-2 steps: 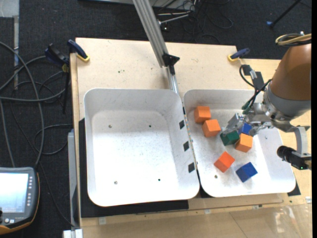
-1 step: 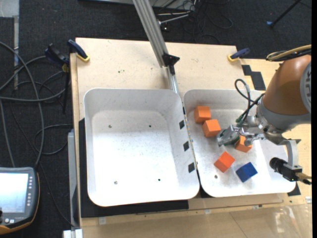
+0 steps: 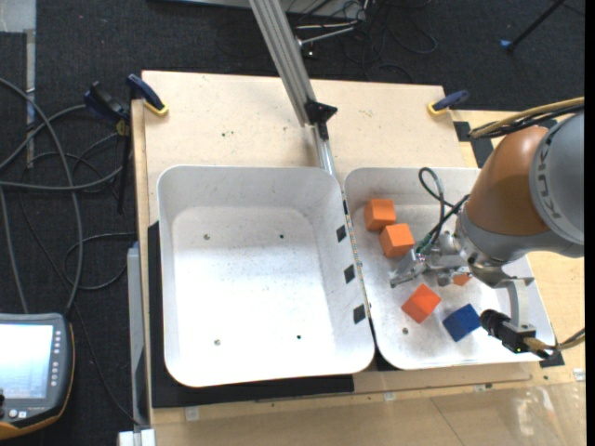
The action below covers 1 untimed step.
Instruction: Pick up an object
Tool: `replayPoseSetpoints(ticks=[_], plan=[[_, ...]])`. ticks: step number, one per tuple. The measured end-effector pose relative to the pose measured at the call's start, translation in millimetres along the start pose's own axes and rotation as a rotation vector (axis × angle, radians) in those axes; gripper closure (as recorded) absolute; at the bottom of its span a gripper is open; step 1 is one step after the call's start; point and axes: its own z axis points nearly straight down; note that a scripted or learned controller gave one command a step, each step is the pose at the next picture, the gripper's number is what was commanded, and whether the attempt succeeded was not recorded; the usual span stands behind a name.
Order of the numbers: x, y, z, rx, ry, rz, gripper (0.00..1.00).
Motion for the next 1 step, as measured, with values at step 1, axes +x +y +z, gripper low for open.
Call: replayPoseSetpoints(ticks=[1], plan=[[-1.1, 1.6, -13.7, -0.007, -0.002, 0.001, 1.00]])
